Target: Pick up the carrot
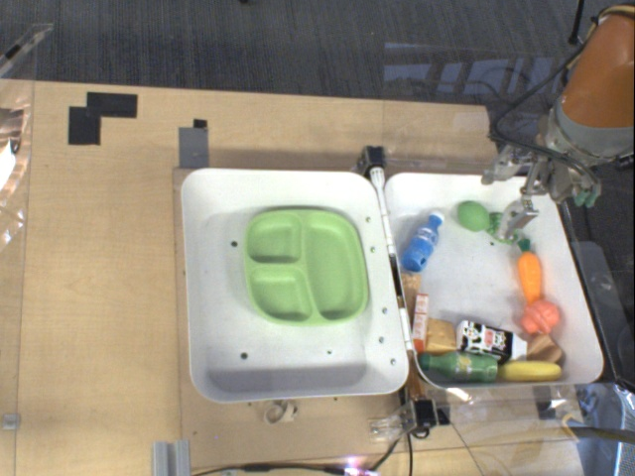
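The carrot (pixel 531 275) is orange with a small green top and lies lengthwise near the right wall of the right bin (pixel 448 188). My gripper (pixel 513 225) hangs just beyond the carrot's green end, at the bin's far right, a little above the floor. It sits between the carrot and a round green fruit (pixel 474 215). Nothing shows in its grasp.
A blue bottle (pixel 422 242) lies at the right bin's left side. Along the near wall lie a peach-coloured fruit (pixel 541 317), a black-and-white carton (pixel 483 340), a green bottle (pixel 459 366), a banana (pixel 529 370) and a snack packet (pixel 419 317). The left bin (pixel 213 365) holds a green divided plate (pixel 303 266).
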Robot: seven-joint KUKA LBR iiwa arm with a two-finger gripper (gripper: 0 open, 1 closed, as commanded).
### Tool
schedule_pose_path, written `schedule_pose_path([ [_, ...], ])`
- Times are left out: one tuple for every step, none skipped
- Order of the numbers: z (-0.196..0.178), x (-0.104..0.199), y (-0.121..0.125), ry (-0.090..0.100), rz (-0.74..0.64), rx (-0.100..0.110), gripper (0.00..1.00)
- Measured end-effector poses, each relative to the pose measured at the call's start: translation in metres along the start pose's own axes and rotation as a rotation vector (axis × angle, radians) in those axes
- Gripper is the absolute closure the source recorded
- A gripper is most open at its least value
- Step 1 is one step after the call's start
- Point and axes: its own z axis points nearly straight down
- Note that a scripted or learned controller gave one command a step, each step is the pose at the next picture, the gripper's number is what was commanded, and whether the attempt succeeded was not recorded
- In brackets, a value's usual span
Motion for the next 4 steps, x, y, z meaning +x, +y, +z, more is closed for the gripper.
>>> schedule_pose_path([
  [0.107,0.092,-0.038,-0.006,0.112,0.002,0.0],
  [0.105,0.133,-0.037,-0.013,-0.232,0.003,0.0],
  [0.107,0.079,-0.037,-0.005,0.02,0.001,0.0],
  [0.107,0.105,-0.038,-0.005,-0.258,0.002,0.0],
])
